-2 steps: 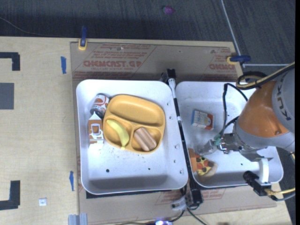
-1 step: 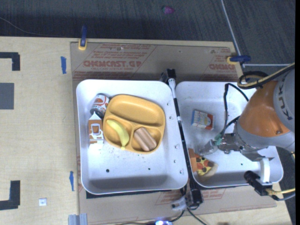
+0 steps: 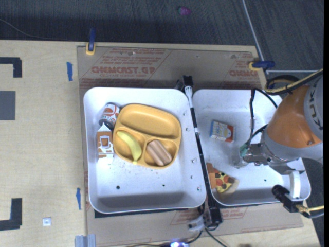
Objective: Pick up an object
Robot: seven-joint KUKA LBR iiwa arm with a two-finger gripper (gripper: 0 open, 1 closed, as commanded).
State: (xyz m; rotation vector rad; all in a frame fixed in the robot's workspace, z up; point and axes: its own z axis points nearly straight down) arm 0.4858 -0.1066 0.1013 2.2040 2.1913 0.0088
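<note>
Carton (image 3: pixel 222 130), small, with red, white and blue faces, lies on the floor of the right bin (image 3: pixel 234 99), just up and to the left of the end effector (image 3: pixel 245 155), apart from it. Nothing touches the carton.

End effector: it sits low over the right bin, at the end of the grey arm (image 3: pixel 295 122) with its orange band, which enters from the right. Whether it is released or clenched cannot be told; the wrist body hides the tips from above. No object is seen in its grasp.

Pizza slice (image 3: pixel 222 181), a toy with red and dark toppings, lies below and to the left of the end effector, near the bin's front-left corner.

Left bin (image 3: pixel 144 199): well to the left of the end effector, past the divider between the bins. It holds a yellow tray (image 3: pixel 149 118) with compartments; a banana (image 3: pixel 131 145) lies in the lower-left compartment and a sausage (image 3: pixel 159 153) in the lower-right one. A can (image 3: pixel 108 116) and a box (image 3: pixel 104 143) lie against the tray's far side from the end effector.

Both bins rest on a cardboard sheet (image 3: pixel 169 60) on the bench (image 3: pixel 36 148).
</note>
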